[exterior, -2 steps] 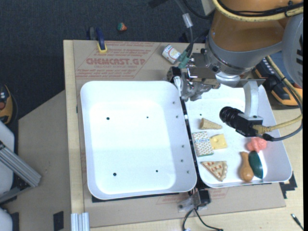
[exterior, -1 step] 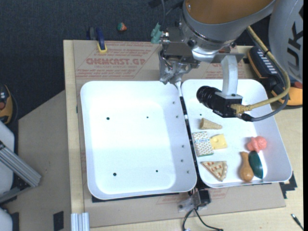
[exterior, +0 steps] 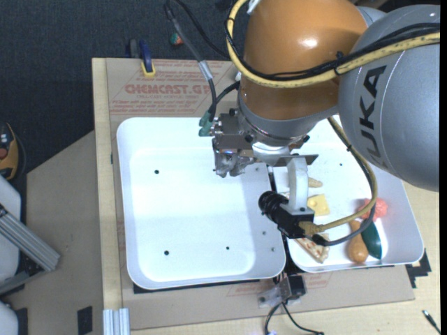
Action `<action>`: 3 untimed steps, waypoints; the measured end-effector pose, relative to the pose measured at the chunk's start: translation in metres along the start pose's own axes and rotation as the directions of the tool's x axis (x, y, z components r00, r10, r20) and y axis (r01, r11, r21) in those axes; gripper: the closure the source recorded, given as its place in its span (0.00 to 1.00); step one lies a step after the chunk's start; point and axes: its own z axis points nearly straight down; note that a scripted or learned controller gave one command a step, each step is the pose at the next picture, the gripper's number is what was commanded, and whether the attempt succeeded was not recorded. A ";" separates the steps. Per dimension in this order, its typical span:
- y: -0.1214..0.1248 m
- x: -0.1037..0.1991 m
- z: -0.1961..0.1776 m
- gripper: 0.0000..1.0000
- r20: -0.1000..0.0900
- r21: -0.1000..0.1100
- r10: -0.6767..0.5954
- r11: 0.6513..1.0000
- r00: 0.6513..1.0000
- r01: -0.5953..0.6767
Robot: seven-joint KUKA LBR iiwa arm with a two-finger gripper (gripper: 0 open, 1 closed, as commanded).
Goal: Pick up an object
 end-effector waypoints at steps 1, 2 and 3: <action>-0.010 0.053 -0.104 1.00 -0.010 -0.024 -0.006 1.000 1.000 0.006; -0.010 0.049 0.008 1.00 0.002 -0.001 0.002 1.000 1.000 -0.002; -0.008 0.049 -0.011 1.00 -0.004 -0.014 0.001 1.000 1.000 -0.001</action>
